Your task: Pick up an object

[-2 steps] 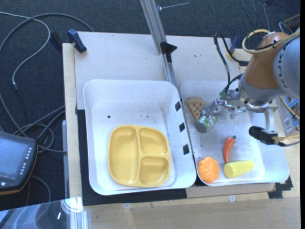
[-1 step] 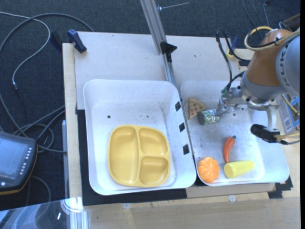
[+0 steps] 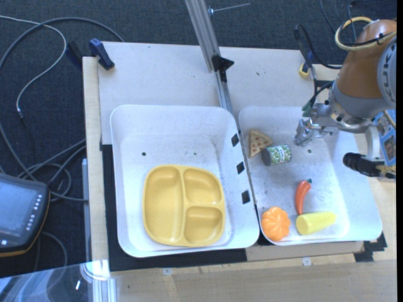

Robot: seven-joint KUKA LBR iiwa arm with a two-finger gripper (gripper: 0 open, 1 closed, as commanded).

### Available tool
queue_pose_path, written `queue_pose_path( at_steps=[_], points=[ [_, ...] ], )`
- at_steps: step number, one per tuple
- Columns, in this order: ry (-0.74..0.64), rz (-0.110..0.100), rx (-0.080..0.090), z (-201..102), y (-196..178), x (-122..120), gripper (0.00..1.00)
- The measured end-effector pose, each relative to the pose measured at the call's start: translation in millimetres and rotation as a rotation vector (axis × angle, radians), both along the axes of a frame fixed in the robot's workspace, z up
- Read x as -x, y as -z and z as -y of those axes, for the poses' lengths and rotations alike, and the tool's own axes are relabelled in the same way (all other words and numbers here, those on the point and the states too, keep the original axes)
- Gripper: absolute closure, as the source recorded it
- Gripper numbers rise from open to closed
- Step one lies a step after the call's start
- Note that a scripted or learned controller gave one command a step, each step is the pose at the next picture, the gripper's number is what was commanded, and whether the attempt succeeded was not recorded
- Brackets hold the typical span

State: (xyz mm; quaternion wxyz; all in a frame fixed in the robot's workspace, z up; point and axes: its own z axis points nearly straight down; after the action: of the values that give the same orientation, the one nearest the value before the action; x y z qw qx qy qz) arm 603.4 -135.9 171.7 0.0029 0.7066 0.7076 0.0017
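My gripper (image 3: 304,135) hangs over the back of the right bin (image 3: 352,187), just right of a small green can (image 3: 278,155) that lies on its side. A tan waffle-like wedge (image 3: 257,143) rests left of the can. Nearer the front lie a red-orange chili pepper (image 3: 303,195), a yellow block (image 3: 315,222) and an orange pumpkin-like fruit (image 3: 275,223). Nothing shows between the fingers.
The left bin (image 3: 129,131) holds a yellow divided plate (image 3: 184,204). A metal pole (image 3: 203,24) rises slantwise from the divider between the bins. Cables and a dark screen lie on the floor at the left.
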Motion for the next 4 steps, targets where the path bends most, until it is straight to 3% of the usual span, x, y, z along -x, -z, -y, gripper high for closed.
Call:
queue_pose_path(
  at_steps=[2, 4],
  points=[
    [0.0, -0.001, -0.001, -3.0, -81.4, -5.5, 1.0],
    [-0.004, -0.006, -0.003, -105.7, -83.3, -14.3, 1.0]
  ],
)
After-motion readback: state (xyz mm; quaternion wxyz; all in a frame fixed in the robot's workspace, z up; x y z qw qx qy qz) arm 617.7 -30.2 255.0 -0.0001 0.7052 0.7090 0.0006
